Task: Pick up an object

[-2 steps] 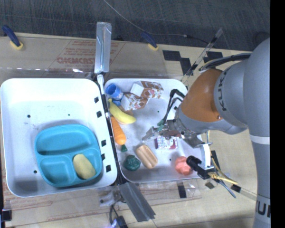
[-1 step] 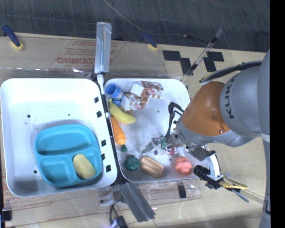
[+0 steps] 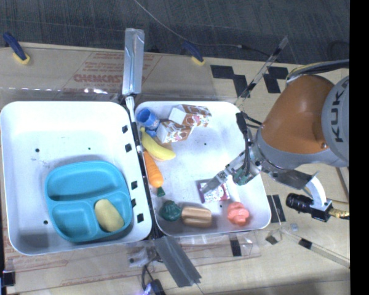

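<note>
The gripper [image 3: 216, 183] hangs low in the right bin [image 3: 204, 112], right over a small red-and-white packet [image 3: 216, 195]; I cannot tell how far it is open or whether it has hold of anything. The packet's print is too small to read. Faint red "CHEMCAS…" lettering [image 3: 97, 77] marks the cardboard behind the left bin [image 3: 24, 118], and "KU" [image 3: 342, 117] shows on the arm.

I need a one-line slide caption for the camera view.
KUKA arm's hand hovers over a small packet in the right bin; a potato sits on the blue tray.
</note>
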You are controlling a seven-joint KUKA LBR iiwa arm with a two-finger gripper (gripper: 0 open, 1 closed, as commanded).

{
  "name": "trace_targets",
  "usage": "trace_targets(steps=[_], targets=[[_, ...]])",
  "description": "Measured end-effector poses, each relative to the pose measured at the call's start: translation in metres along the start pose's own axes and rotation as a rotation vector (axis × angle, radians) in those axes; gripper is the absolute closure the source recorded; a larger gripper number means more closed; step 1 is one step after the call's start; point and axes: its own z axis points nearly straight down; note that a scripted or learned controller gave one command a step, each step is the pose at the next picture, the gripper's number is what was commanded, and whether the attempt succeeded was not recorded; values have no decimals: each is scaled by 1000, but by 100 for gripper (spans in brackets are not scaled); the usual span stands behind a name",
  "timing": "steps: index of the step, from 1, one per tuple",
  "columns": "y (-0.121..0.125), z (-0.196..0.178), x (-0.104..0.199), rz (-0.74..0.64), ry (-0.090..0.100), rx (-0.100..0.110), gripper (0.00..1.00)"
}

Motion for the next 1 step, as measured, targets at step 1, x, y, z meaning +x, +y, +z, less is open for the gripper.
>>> trace_targets(steps=[1], targets=[[-17,112,-32,-303,-4,-5,0]])
